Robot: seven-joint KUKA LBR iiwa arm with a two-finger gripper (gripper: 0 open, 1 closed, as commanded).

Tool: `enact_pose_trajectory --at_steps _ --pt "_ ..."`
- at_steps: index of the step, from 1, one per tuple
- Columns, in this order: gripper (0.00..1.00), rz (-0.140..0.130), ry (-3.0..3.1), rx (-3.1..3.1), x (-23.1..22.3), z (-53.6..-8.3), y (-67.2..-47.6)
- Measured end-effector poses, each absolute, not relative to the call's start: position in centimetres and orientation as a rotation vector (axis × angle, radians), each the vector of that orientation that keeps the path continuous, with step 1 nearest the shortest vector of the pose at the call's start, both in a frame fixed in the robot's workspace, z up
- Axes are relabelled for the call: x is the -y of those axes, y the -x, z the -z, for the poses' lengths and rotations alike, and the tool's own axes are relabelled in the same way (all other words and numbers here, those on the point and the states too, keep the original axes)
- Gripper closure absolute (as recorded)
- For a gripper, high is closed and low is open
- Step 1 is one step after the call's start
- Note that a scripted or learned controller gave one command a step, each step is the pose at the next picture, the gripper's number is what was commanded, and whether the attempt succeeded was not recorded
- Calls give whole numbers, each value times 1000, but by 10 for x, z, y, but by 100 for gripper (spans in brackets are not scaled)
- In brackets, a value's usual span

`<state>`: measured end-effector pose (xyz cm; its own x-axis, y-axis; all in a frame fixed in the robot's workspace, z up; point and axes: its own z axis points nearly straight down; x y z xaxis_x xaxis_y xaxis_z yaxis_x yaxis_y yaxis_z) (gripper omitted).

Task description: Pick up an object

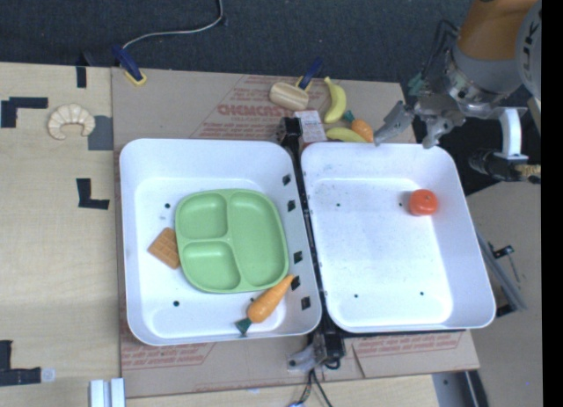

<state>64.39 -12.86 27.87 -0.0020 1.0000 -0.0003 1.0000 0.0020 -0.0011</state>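
While the grey arm with its orange band [497, 23] reaches in at about two o'clock in the camera view, its two-finger tool [411, 129] hangs just outside the far rim of the right-hand shallow white bin [396, 304], fingers spread wide and holding nothing. A small round orange-red ball-like object [423, 202] lies alone inside that bin toward its two o'clock corner, near the tool and at roughly six o'clock from it, apart from the fingers.

The left-hand shallow white bin [145, 308] holds a light green plastic plate with three compartments [232, 240] near its centre. A flat tan cracker-like square [165, 247] lies at the plate's nine o'clock edge, partly tucked beneath it. An orange toy carrot [267, 302] rests at the plate's five o'clock side.

Beyond the bins, at twelve o'clock on the cardboard-covered worktop [202, 102], sit a tan bread roll [289, 95], yellow toy bananas [335, 101] and a small printed packet [310, 124]. A pale toy croissant [71, 120] lies far off at ten o'clock.
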Motion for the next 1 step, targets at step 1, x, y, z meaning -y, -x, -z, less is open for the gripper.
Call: enact_pose_trajectory --at_steps 1 --pt "0 -3 2222 2222 190 -275 -652"
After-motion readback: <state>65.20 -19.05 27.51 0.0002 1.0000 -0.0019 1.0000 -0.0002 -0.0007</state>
